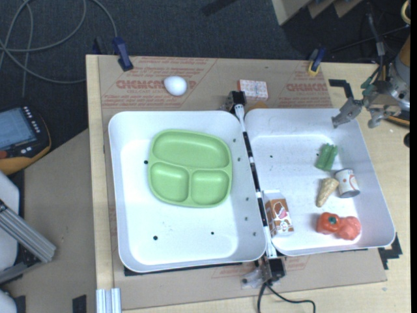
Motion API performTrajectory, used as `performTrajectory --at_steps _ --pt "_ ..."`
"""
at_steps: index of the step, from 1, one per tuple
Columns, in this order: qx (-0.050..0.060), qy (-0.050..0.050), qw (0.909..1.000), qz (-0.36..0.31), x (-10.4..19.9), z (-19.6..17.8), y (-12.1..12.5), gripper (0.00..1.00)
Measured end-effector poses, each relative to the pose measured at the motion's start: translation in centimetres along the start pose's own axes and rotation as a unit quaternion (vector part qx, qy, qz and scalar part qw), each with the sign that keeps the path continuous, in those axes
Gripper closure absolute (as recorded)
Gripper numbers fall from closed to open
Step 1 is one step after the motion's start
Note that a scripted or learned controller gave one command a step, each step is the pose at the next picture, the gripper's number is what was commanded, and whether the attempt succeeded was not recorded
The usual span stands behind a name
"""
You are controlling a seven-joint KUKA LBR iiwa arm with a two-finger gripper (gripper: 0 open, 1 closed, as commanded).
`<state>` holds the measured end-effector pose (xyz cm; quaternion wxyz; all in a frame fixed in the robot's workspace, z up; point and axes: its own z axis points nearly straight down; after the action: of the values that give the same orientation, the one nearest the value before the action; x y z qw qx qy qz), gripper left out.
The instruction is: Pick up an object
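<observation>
The right bin (365, 142) holds several small objects: a green piece (326, 156), a small white can (347, 182), a beige piece (326, 191), a red-orange toy (339, 225) and a brown-and-white packet (279, 215) by the bin's left wall. My gripper (359, 115) hovers at the bin's far right corner, well above and behind these objects. Its two fingers stand apart with nothing between them.
A green divided plate (190, 168) lies in the left bin (130, 227). On the bench behind the bins sit a white egg-shaped thing (174, 85) and a small checkered block (253, 89). Blue clamps (121, 53) grip the bench's far edge.
</observation>
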<state>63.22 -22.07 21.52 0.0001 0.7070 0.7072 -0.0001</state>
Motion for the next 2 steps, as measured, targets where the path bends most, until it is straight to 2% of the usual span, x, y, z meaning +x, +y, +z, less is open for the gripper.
performTrajectory --at_steps 1,2 --pt "0.001 0.004 1.0 -0.002 0.6 13.1 -1.0 0.0" --pt "-0.001 0.001 1.0 -0.002 0.4 12.0 -1.0 1.0"
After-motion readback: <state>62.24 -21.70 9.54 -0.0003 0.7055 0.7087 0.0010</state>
